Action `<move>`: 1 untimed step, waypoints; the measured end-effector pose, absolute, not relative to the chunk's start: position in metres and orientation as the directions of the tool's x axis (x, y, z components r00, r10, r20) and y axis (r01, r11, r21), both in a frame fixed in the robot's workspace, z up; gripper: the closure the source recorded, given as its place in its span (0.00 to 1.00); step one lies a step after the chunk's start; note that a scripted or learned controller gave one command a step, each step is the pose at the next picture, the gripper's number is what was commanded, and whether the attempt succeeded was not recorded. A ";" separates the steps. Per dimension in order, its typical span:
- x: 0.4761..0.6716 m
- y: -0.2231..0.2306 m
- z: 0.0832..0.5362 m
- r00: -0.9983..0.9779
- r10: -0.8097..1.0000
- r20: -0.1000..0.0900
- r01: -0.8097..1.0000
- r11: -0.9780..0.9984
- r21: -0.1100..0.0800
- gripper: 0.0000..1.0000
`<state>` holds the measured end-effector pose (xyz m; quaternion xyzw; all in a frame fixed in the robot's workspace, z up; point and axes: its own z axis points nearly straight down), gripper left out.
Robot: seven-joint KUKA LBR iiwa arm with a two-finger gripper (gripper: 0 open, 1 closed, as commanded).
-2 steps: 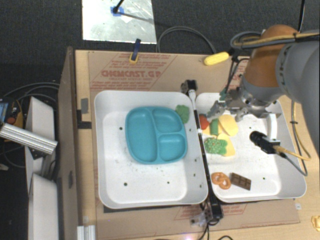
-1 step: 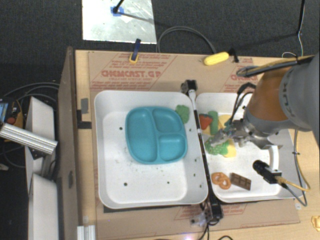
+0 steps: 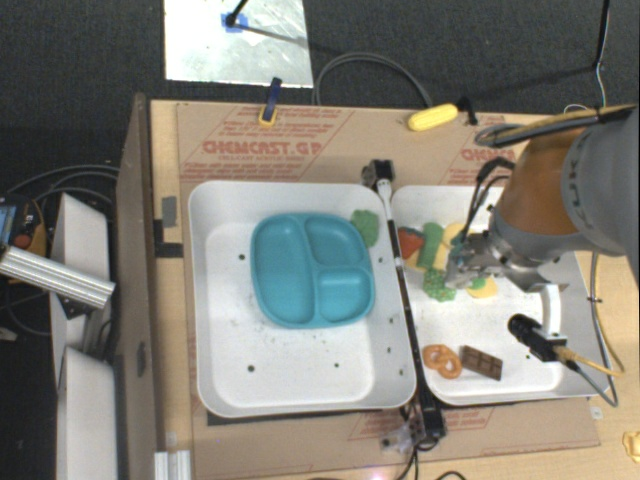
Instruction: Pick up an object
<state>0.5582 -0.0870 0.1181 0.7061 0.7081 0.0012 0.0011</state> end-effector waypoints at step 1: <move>0.558 -0.087 0.118 -0.003 1.000 0.000 1.000 0.003 0.003 0.00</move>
